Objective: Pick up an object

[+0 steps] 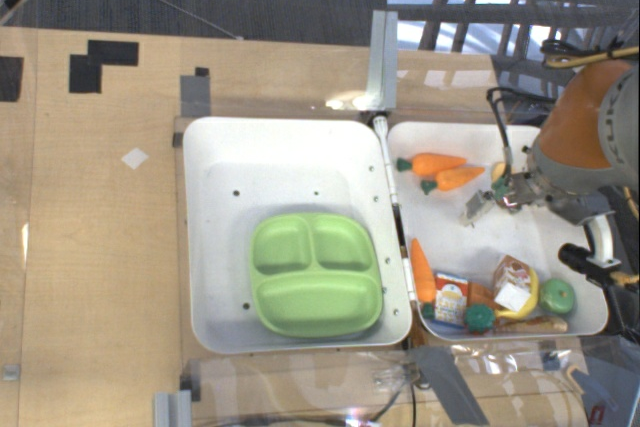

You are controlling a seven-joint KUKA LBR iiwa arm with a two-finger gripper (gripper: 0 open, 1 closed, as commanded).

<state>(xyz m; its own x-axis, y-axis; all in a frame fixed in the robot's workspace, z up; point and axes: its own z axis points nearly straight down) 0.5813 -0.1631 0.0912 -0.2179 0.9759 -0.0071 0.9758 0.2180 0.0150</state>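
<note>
No object is judged picked up yet: the gripper (487, 199) is seen low over the right bin (560, 245), jaws spread and holding nothing, just beside two carrots (445, 171), with the other toys left along the near edge.

bright, even overhead light; glare on clear panels, soft shadows

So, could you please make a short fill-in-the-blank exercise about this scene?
1. The green divided plate lies in the ____ bin.
2. Two carrots lie near the ____ edge of the right bin.
3. The tool hovers over the ____ bin.
4. The plate has ____ compartments.

Missing words: left; far; right; three
</note>
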